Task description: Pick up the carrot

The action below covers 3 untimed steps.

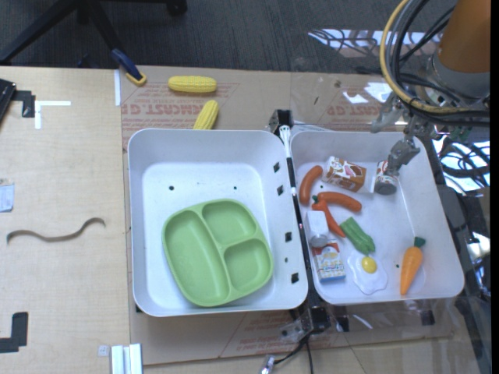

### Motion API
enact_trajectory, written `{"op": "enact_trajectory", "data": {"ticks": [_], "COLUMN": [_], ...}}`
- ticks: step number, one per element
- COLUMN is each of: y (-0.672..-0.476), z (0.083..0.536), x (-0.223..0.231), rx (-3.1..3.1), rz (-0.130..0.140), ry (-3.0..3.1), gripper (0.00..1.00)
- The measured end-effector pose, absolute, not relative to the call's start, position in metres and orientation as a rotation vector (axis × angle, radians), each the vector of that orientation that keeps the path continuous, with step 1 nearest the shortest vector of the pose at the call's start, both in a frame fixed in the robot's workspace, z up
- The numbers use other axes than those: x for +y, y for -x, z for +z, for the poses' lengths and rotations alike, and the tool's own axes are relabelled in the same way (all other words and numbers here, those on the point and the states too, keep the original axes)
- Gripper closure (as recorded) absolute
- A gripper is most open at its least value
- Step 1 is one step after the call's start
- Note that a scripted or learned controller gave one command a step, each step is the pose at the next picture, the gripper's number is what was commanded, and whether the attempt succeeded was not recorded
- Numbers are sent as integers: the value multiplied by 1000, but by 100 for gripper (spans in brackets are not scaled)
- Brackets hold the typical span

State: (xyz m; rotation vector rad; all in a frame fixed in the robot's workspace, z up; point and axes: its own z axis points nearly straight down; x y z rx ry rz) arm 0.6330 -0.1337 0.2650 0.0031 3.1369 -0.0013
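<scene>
The carrot [410,266], orange with a green top, lies in the right bin [437,209] near its front right corner, with the tip pointing to the front. The gripper [392,170] hangs from the arm over the back of that bin, well behind the carrot and a little to its left. It is close to a brown snack packet [345,174]. Nothing is seen held in it.
In the right bin also lie two red sausages [338,202], a green pepper [359,235], a fried egg [368,272] and a small carton [329,259]. The left bin [148,209] holds a green divided plate [218,252]. Two corn cobs [192,85] lie behind the bins.
</scene>
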Motion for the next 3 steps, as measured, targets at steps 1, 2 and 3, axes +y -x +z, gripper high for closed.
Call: {"op": "enact_trajectory", "data": {"ticks": [1,2,3], "y": [-568,-489,-479], "z": [269,217,92], "x": [-201,-222,-222], "rx": [3135,3136,3136], "rz": [-3,-1,-3], "ry": [103,-142,81], "gripper": [0,0,0]}}
